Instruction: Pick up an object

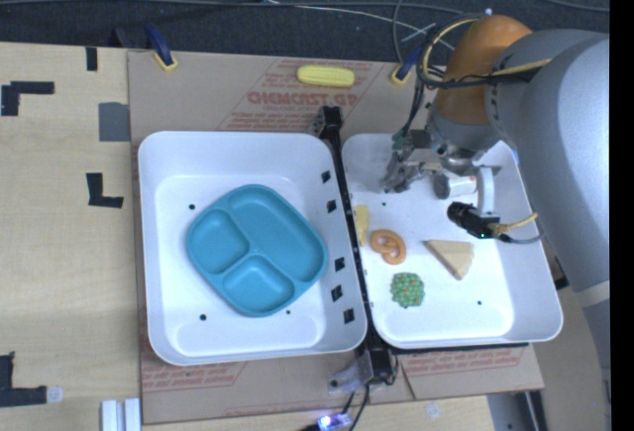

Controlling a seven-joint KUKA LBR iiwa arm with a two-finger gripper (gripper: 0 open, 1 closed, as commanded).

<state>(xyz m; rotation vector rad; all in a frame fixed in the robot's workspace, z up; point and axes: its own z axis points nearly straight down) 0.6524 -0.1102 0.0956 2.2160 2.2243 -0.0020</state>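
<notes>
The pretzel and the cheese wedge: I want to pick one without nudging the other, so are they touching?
Apart. The camera view shows bare white bin floor between the pretzel and the cheese wedge.

You see a left white bin (158, 221), blue divided tray (256, 249) inside that bin, yellow banana-shaped piece (325, 75) on cardboard above it, blue clamp (158, 48) beyond its top-left corner.
</notes>
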